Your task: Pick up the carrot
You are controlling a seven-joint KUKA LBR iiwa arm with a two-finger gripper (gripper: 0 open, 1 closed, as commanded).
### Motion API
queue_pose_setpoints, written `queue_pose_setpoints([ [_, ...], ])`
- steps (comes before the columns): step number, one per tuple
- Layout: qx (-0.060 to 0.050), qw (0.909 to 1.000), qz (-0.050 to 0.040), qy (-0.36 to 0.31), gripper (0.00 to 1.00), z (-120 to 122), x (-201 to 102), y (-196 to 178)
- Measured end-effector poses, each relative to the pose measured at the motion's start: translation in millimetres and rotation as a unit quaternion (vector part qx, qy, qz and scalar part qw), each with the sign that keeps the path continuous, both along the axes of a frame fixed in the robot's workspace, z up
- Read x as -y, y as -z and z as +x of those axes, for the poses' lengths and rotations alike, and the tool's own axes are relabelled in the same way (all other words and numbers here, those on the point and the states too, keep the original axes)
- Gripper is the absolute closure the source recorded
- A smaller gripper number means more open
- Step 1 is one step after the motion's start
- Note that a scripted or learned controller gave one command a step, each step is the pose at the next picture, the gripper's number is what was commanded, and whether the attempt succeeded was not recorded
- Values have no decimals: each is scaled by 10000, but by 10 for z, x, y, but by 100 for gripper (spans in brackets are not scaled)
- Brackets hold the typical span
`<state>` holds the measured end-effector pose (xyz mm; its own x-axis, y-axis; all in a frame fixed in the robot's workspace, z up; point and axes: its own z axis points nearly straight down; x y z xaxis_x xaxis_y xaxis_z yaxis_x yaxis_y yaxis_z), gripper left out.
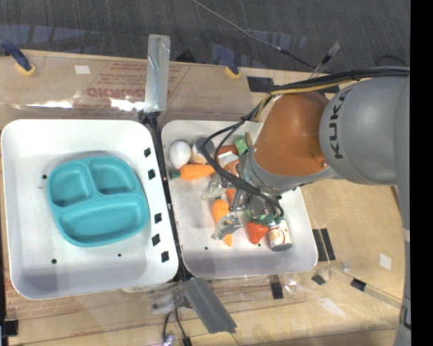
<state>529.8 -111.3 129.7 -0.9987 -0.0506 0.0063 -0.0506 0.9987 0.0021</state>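
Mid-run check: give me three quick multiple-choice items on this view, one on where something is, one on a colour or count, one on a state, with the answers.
1. Where does the pincer hang?
A. over the right bin
B. over the left bin
C. off the bench

2. What colour is the divided tray?
A. red
B. teal
C. black

3. How does the tray sit?
A. flat in the left bin
B. propped on the right bin's wall
C. lifted by the arm

Answers: 1 A, it hangs among the toy food in the right bin. 2 B, plainly teal. 3 A, it lies flat on that bin's floor.
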Motion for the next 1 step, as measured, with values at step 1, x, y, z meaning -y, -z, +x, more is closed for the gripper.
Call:
queue_pose_setpoints([
  [1, 10, 10000, 0, -11, 0, 231, -205, 393],
])
